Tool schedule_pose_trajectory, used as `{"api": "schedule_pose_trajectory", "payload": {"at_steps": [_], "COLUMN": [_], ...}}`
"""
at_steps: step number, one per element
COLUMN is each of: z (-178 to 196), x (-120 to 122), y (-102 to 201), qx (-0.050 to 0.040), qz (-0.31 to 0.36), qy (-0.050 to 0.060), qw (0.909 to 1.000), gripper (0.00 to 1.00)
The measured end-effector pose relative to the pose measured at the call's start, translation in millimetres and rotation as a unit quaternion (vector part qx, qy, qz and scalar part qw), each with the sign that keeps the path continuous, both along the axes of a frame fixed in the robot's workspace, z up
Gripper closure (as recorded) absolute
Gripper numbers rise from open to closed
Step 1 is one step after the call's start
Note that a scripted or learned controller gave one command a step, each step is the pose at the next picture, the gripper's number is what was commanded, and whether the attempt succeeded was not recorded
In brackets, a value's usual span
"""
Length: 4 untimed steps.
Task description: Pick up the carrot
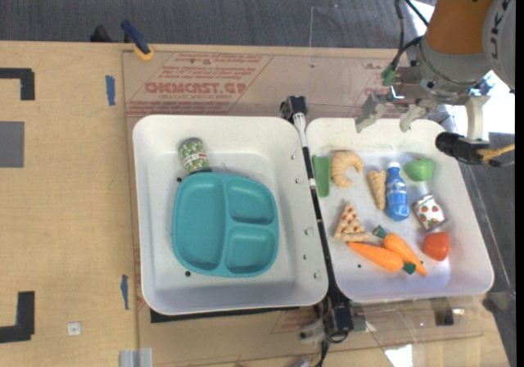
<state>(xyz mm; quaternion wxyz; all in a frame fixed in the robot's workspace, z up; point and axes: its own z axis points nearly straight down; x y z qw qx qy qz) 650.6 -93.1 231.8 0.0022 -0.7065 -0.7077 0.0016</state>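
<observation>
Two orange carrots lie side by side at the near side of the right bin (475, 275): the longer carrot (375, 255) points left, and the shorter one (401, 247) sits just right of it with green ends. My gripper (386, 118) hangs over the far rim of that bin, well beyond the carrots. Its two fingers (366, 117) stand apart, open, with nothing between them.
The right bin also holds a pizza slice (350, 224), croissant (345, 167), green stick (319, 175), cone (377, 188), blue bottle (397, 192), green fruit (420, 169), small can (429, 212) and red tomato (436, 246). The left bin holds a teal divided plate (225, 224) and a jar (194, 156).
</observation>
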Motion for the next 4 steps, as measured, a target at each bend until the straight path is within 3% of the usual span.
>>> {"api": "schedule_pose_trajectory", "payload": {"at_steps": [1, 2, 3, 4], "z": [-93.4, -138.2, -142.0, -141.0], "x": [-28.1, -60.6, -150.4, -165.8], "y": [-0.9, -2.2, -50.6, -25.7], "qx": [0.0003, -0.0009, -0.0021, -0.0080], "qz": [0.029, -0.010, 0.054, -0.018], "qy": [0.002, -0.005, -0.007, -0.014], "qw": [0.9996, 0.9999, 0.9985, 0.9997], "gripper": [0.00, 0.00, 0.00, 0.00]}}
